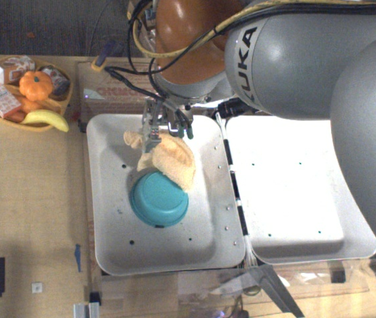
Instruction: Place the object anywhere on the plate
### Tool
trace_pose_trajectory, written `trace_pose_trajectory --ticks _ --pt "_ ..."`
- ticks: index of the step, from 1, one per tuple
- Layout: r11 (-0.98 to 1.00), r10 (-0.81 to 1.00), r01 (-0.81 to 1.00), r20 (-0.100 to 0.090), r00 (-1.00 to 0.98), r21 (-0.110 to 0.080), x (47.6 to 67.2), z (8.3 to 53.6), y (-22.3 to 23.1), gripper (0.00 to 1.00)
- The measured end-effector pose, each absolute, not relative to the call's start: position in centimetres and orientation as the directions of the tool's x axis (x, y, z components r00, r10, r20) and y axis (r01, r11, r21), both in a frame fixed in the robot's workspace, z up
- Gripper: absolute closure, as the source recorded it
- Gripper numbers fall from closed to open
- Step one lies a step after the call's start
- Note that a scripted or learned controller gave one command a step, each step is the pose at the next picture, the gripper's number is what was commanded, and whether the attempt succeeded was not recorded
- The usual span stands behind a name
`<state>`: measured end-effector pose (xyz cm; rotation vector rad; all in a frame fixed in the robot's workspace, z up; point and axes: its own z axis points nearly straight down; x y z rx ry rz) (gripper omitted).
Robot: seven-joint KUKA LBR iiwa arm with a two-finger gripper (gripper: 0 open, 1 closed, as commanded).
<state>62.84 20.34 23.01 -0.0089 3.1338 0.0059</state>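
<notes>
A round teal plate [159, 200] lies in the left white bin [108, 237], a little below its middle. A tan, soft-looking object [173, 160] rests with its lower edge over the plate's upper right rim; a smaller tan flap [134, 139] sticks out to its left. My gripper [170, 134] hangs just above the object's top end, at the back of the left bin. Its two fingers stand apart, one at the object's upper left and one at its upper right, and they look open.
The right white bin [294, 191] sits beside the left one, under the large grey arm [307, 52]. A basket of toy fruit [26, 95] stands on the bench at the upper left. A cardboard box [108, 91] lies behind the left bin.
</notes>
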Motion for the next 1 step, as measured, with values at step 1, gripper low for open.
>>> trace_pose_trajectory --ticks 1 --pt "1.000 -0.005 -0.005 -0.009 -1.000 0.004 62.86 23.07 20.33 0.00"
